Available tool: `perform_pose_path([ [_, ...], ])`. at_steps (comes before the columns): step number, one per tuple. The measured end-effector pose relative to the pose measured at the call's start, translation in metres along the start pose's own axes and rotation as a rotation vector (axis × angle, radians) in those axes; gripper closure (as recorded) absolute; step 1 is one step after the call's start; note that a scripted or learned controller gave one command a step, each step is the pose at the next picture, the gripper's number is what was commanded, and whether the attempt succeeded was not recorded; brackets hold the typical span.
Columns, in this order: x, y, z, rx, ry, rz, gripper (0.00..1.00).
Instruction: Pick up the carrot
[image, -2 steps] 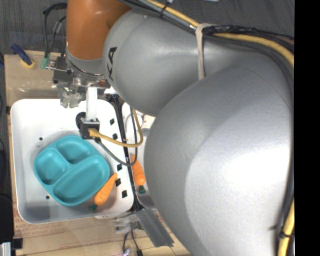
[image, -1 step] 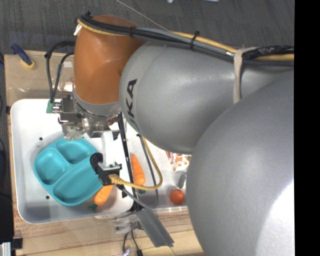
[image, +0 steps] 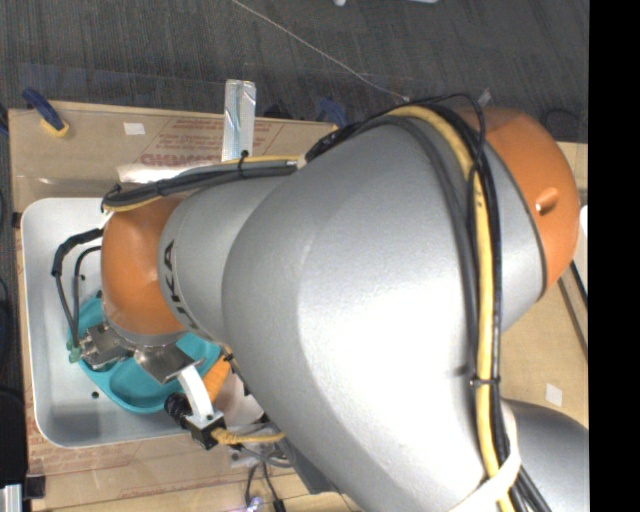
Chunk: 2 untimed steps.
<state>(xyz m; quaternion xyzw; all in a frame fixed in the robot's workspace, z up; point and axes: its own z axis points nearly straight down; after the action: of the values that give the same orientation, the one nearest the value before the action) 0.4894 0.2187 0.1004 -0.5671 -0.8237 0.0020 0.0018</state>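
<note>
Mostly hidden: the carrot (image: 216, 376) shows as a short orange sliver in the left bin (image: 30, 300), towards the bin's near right part. My arm (image: 380, 300) covers the rest of it, so I cannot tell how it lies or how long it is.

The sliver sits just beside the right edge of a teal piece (image: 140, 392), and I cannot tell whether the two touch. The teal piece is curved and glossy. It lies on the bin floor near the front wall and runs up to the left under my wrist.

My gripper (image: 128, 352) hangs over the teal piece, to the left of the carrot. It is seen from above, with only its metal body and mount in sight. I cannot tell whether it is spread or closed, or whether anything is in it. No part of the carrot shows in its grasp.

The orange band of my wrist is directly above the gripper, over the middle of the bin. Black cables loop off its left side.

The bin floor to the left of the teal piece is bare white.

The bin stands on a cardboard-covered bench (image: 180, 135). A blue clamp (image: 45, 112) is at its far left corner, and a silver upright post (image: 240, 115) stands behind the bin.
</note>
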Motion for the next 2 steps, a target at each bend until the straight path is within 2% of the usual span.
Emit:
perform_pose_path([
  [1, -0.013, 0.004, -0.071, -0.008, 0.0, -0.054, 1.0],
  [2, -0.006, -0.012, -0.099, -0.006, -0.003, -0.393, 1.0],
])
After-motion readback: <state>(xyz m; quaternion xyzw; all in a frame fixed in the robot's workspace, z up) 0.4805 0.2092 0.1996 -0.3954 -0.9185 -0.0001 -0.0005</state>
